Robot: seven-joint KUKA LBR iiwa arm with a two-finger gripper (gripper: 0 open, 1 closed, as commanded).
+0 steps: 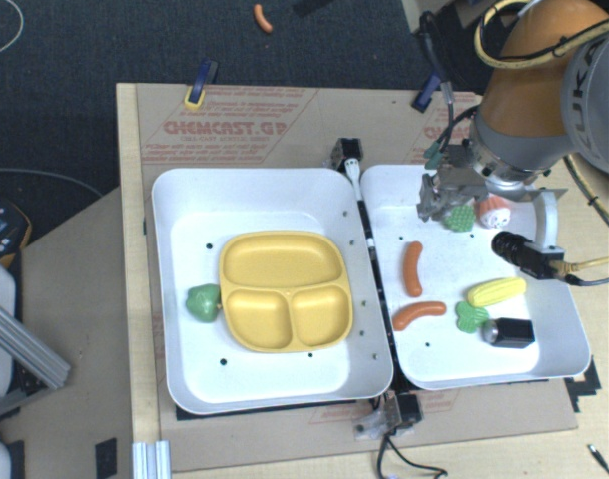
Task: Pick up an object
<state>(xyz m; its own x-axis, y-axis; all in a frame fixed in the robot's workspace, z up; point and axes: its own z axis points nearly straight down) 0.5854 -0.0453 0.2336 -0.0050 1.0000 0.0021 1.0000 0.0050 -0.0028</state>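
My gripper (447, 206) hangs low over the far part of the right bin (554, 362). A small green item (461, 219) lies right at its tip, and whether it is gripped cannot be made out. Just to the right of it sits a white and red piece (495, 211). Nearer the front of this bin lie two orange sausages (413, 267) (419, 314), a yellow corn cob (496, 290), a green toy (471, 317) and a black block (511, 332).
The left bin (175, 267) holds a yellow divided plate (285, 289) with a green ball-like toy (202, 301) at its left side. A black camera-like part on the arm (524, 252) overhangs the right bin. Clamps sit at the bench corners.
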